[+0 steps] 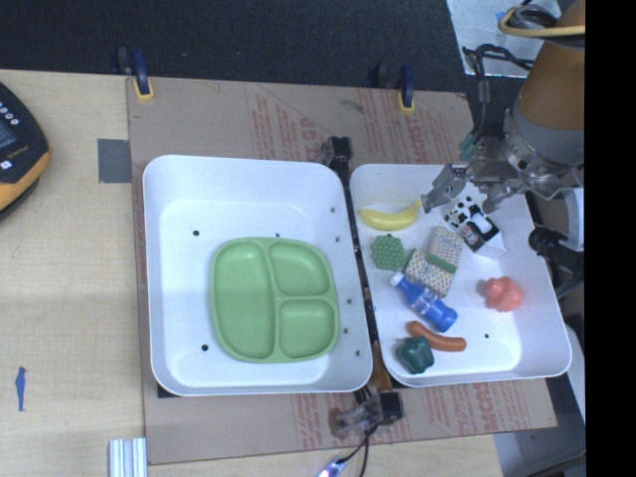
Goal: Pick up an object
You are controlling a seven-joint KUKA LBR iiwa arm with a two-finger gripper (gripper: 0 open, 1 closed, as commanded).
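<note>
My gripper [458, 205] hangs over the far part of the right bin [537, 356] with its fingers spread open. Just below and between the fingertips lies a small black-and-white block [470, 220] on the bin floor; it is not gripped. A yellow banana [389, 217] lies to the gripper's left. Nearer the front are a green textured piece [389, 251], a patterned packet [438, 260], a blue bottle [425, 302], an orange sausage [438, 339], a dark green piece [414, 355] and a pink lump [502, 293].
The left bin [169, 197] holds a green divided plate [272, 299]. Both bins rest on a cardboard sheet [248, 117] clamped to the bench. A yellow-and-black device [15, 157] sits at the far left.
</note>
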